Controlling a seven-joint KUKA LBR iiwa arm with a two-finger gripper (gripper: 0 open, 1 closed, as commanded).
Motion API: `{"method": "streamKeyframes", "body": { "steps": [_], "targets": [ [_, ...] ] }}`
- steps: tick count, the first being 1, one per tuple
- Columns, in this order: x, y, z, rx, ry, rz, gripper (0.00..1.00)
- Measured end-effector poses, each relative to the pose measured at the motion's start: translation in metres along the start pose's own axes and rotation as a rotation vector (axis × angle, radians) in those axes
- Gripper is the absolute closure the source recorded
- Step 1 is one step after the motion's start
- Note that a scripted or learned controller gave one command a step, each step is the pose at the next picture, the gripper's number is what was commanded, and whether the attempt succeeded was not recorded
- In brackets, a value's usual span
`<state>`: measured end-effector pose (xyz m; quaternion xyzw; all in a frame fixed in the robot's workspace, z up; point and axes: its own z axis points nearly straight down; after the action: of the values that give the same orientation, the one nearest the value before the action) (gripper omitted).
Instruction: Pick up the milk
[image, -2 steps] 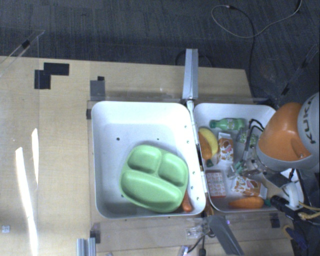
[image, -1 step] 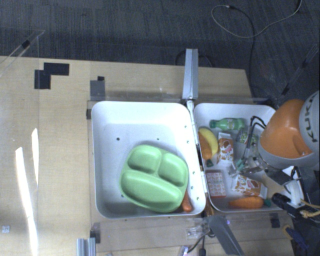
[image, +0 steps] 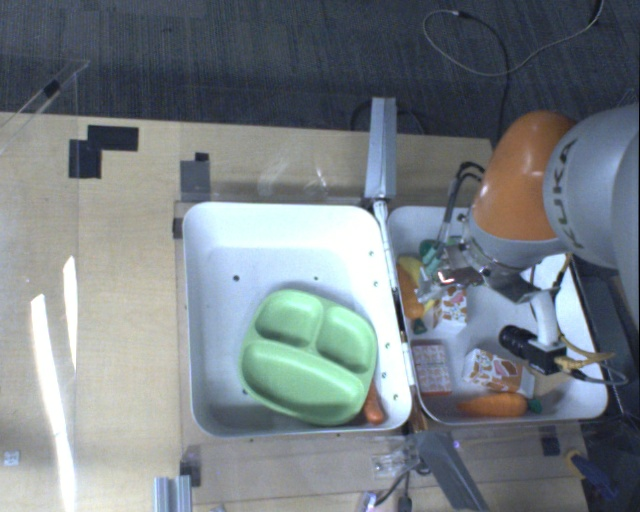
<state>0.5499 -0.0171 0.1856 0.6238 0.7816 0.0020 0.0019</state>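
Pale wood counter (image: 110, 330) under a dark ribbed floor strip.

Dark grey carpet-like floor (image: 220, 50) runs along the far edge, with a thin cable (image: 500, 65) looping across it near the far right corner. On the counter's far left corner sit black tape marks (image: 98, 148). A clear panel lies over the left side, catching bright streaks of light (image: 65, 300). A grey metal upright post (image: 381, 150) rises at the far edge, and metal brackets (image: 195, 175) sit nearby on the wood.

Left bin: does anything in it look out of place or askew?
Yes. The green divided tray lies tilted against the left bin wall, and an orange item, perhaps a carrot, is wedged partly under its edge.
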Motion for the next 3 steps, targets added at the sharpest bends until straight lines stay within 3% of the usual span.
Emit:
{"method": "streamKeyframes", "body": {
  "steps": [1, 2, 3],
  "targets": [
    [0.0, 0.0, 0.0, 0.001, -0.001, -0.001, 0.0],
    [-0.057, -0.023, 0.0, 0.001, -0.001, -0.072, 0.0],
    [-0.079, 0.008, 0.086, -0.004, -0.009, -0.124, 0.0]
  ]
}}
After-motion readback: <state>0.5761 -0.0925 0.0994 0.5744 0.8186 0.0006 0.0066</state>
